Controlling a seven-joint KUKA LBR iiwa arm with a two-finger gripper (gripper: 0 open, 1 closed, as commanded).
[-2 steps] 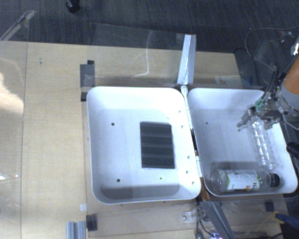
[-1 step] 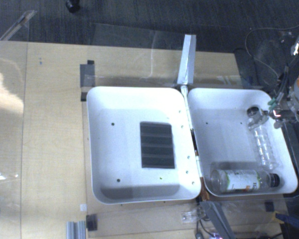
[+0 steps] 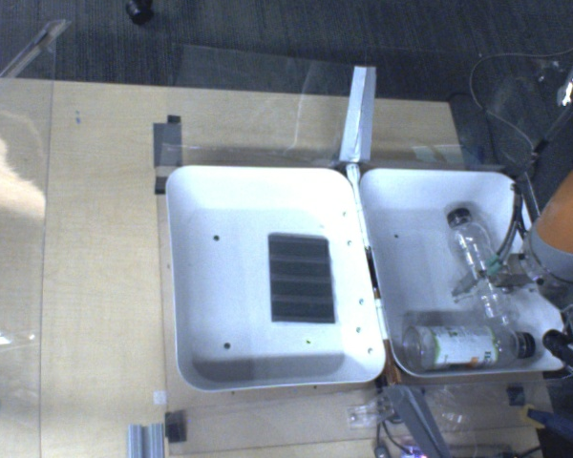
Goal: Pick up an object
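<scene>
Right bin (image 3: 401, 198): a clear bottle (image 3: 470, 248) lies slanted; a labelled bottle (image 3: 463, 345) lies along the near wall.
Gripper (image 3: 492, 280): over the clear bottle; finger state cannot be told.
Advice: centre across the bottle's body, then close squarely.
Left bin (image 3: 201, 198): holds a dark ribbed block (image 3: 302, 278).

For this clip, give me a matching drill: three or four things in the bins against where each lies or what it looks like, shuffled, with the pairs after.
Things:
1. dark ribbed pad
2. clear bottle with a dark cap
3. bottle with a green and white label
4. gripper

Places or looks:
A. lying on its side along the right bin's near edge
B. flat in the middle of the left bin
C. over the right bin, at the clear bottle
D. slanting across the right bin, cap towards the far side

Pairs: 1-B, 2-D, 3-A, 4-C
</scene>
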